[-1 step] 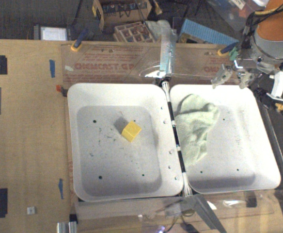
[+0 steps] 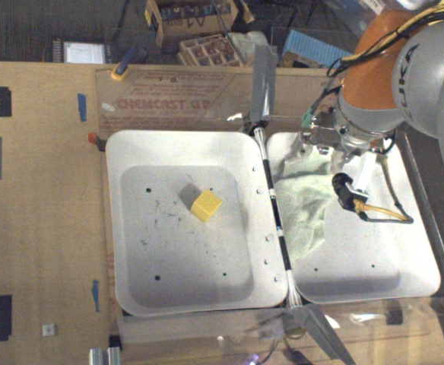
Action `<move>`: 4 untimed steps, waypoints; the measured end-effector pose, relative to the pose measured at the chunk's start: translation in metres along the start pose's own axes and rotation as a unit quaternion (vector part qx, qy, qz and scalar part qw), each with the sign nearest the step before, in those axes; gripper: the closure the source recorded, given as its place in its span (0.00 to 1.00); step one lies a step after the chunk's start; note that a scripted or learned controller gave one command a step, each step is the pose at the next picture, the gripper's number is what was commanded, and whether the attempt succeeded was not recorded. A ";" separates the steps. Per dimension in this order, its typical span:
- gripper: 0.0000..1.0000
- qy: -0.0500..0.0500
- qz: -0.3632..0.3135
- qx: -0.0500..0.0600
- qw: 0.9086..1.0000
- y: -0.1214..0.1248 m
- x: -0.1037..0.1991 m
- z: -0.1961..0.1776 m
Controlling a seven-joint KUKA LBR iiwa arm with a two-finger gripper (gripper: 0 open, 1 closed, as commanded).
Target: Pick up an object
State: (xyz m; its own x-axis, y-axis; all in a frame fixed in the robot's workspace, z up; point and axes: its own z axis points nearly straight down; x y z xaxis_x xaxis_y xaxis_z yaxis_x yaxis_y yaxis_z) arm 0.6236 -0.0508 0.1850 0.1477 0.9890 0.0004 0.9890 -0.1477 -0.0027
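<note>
Landmark is the divider (image 2: pixel 271 204) where the two white bins meet. Far left of it, a tan bench top (image 2: pixel 32 204) with black corner marks and bits of blue tape. Just left of it, the left bin (image 2: pixel 131 280), holding a small yellow block (image 2: pixel 206 205); the block lies a little above the bin's middle, tilted, apart from all walls, a short way left of the divider. Dark specks on that bin's floor around the block. Just right of the divider, the right bin (image 2: pixel 382 280), with a pale greenish cloth (image 2: pixel 306 211) crumpled against the divider side, upper-left part of that bin. Over the cloth's upper right edge, the gripper (image 2: pixel 336 154) on the grey arm (image 2: pixel 427 67) with orange band; jaw state cannot be told. Black cable with orange wire hangs right of the cloth.
</note>
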 end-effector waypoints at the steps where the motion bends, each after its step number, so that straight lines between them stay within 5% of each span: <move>1: 0.00 0.000 0.095 0.001 0.995 -0.041 0.091 0.000; 2: 0.00 0.000 0.183 -0.002 0.983 -0.008 0.114 0.000; 3: 0.00 0.000 -0.036 0.001 0.999 -0.058 0.181 0.065; 4: 0.00 0.000 -0.001 -0.002 1.000 -0.056 0.134 -0.010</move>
State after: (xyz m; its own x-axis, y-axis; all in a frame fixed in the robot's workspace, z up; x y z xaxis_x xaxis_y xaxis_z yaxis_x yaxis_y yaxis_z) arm 0.5882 0.0902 0.1957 0.1465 0.9892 0.0001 0.9892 -0.1465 0.0006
